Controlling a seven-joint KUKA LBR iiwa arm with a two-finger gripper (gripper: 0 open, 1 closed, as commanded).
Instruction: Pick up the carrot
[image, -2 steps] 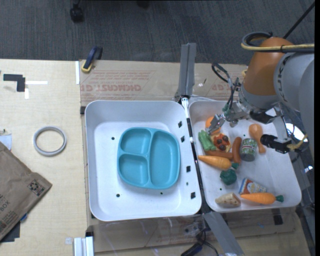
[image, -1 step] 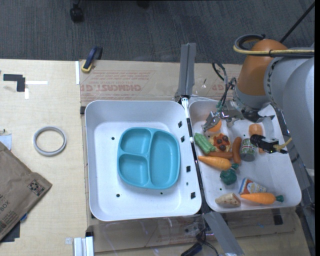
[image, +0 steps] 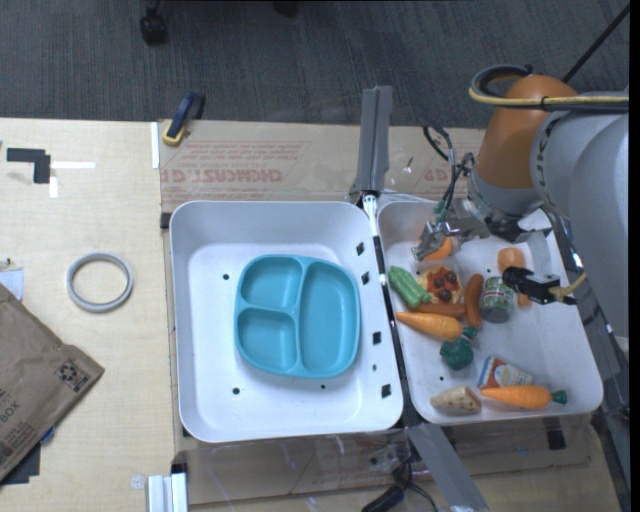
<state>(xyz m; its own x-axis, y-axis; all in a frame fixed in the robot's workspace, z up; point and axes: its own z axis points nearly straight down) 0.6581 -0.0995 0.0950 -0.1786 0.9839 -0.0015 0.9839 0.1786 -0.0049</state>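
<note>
Two carrots lie in the right bin (image: 570, 345). One carrot (image: 430, 324) rests near the bin's left wall, pointing left. A second carrot (image: 518, 397) with a green top lies along the front edge. My gripper (image: 436, 240) hangs low over the bin's back left corner, right above a small orange item (image: 440, 251). It is well behind the nearer carrot, and no carrot is in it. The grey arm with its orange band (image: 520, 130) comes in from the upper right.
Around the carrots lie a green pickle (image: 408, 286), a sausage (image: 473, 297), a can (image: 495, 298), a green broccoli piece (image: 458, 352), a bread piece (image: 456, 401) and a small carton (image: 503, 374). The left bin (image: 200, 330) holds a blue divided plate (image: 298, 316).
</note>
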